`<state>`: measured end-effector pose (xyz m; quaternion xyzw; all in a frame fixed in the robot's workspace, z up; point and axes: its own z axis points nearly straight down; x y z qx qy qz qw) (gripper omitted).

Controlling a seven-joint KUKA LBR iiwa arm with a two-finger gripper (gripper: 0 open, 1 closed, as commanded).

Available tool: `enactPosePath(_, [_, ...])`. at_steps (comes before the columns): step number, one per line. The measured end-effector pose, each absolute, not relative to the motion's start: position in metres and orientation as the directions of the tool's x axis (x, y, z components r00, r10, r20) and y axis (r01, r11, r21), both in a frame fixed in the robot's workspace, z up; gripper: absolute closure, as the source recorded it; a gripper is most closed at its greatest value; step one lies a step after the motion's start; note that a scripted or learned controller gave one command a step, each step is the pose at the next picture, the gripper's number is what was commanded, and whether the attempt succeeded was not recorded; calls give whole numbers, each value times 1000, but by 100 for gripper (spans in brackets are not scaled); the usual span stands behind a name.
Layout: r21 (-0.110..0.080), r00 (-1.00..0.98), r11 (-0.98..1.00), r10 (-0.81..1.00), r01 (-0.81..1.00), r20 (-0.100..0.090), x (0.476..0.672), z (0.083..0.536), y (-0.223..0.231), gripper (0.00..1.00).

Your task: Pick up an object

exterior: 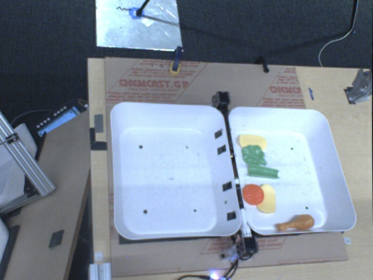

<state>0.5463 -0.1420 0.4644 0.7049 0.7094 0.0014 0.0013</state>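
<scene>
**Brown drumstick-shaped toy lies nearest; nothing is lifted yet**

Brown drumstick-shaped toy point(296, 221) lies nearest, along the near wall of the right bin point(337, 156), flat on the floor of the bin and free of any grasp. By that, the pick has not begun. Choosing a thing, coming down on it, closing and lifting are all still to do.

How wide the gripper stands I cannot tell from this view, and nothing here is shown to be held or touched by it.

Every candidate sits in the left half of the right bin, close to the divide. A red round piece point(252, 194) touches a pale yellow piece point(268, 199), partly overlapping it. Farther back is a green leafy piece point(257, 160), and just beyond it a second yellow piece point(253, 140), the two touching or nearly so. The drumstick lies apart from the rest, which I judge makes it the easiest to take cleanly, though it is close to the wall.

The left bin point(169, 174) adjoins the right one along a row of black clips point(222, 150). Both bins rest on a printed cardboard sheet point(154, 81). A silvery foil sheet point(137, 16) lies on the dark floor beyond the bench.
</scene>
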Motion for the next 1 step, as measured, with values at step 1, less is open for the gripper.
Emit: enactPosePath(1, [6,-6,6,1000,1000,0,500,501,-130,100])
